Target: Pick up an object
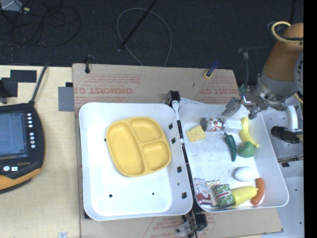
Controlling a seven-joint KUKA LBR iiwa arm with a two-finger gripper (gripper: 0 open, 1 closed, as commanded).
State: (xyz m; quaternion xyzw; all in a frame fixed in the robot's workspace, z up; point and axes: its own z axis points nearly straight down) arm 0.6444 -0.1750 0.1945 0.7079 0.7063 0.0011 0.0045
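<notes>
The cardboard sheet under the two bins bears red print along its far edge — seen upside down, it seems to read "CHEMCAST". More red print runs along its near edge — too cut off to read.

Small can lies on its side; yellow banana just beside it.

One fixed camera looks down at a slant from above the worktop, far enough back to take in both white bins side by side, arm entering right.
</notes>
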